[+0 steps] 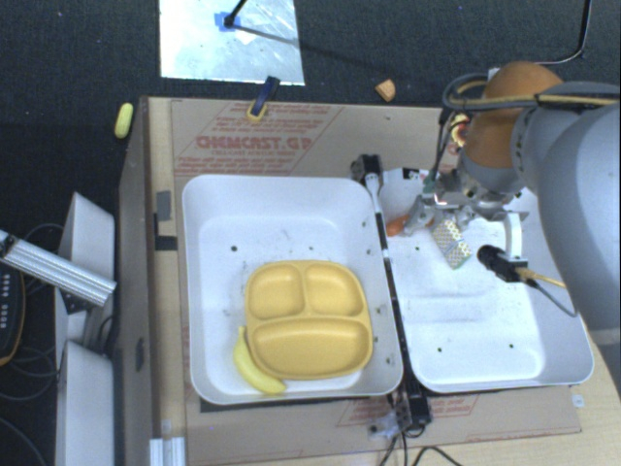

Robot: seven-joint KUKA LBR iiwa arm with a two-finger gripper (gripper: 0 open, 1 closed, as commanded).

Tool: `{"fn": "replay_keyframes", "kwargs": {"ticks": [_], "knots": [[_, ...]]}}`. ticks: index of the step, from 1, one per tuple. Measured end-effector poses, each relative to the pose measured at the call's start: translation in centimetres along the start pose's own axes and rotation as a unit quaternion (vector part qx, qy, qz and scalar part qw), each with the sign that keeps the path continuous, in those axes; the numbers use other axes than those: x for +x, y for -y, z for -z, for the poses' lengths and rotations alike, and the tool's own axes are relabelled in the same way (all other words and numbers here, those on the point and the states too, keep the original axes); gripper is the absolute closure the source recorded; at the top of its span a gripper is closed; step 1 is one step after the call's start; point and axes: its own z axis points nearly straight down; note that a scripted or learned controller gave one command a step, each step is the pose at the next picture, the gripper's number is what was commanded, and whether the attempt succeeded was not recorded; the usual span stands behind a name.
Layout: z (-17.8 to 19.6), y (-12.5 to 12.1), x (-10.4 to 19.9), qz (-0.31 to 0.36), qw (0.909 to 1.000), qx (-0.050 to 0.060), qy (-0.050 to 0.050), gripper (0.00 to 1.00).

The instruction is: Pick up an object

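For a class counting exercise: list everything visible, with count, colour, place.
left bin: one, white, bench's left
right bin: one, white, beside it
divided plate: one, yellow, left bin
banana: one, yellow, at plate's lower-left edge
small piece: one, orange, right bin, near left wall
clip: one, blue-yellow, bench's far edge
yellow lump: one, yellow, floor left of bench
tan lump: one, tan, floor beyond bench
shiny sheet: one, silver, floor beyond bench
arm: one, grey, from the right
gripper: one, grey, over right bin

One fixed camera looks down aslant from above the bench.
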Motion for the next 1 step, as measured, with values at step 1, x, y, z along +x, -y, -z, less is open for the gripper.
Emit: {"fn": "replay_keyframes", "kwargs": {"ticks": [1], "knots": [[0.0, 0.0, -0.02, 0.0, 1.0, 0.0, 0.0, 0.0]]}}
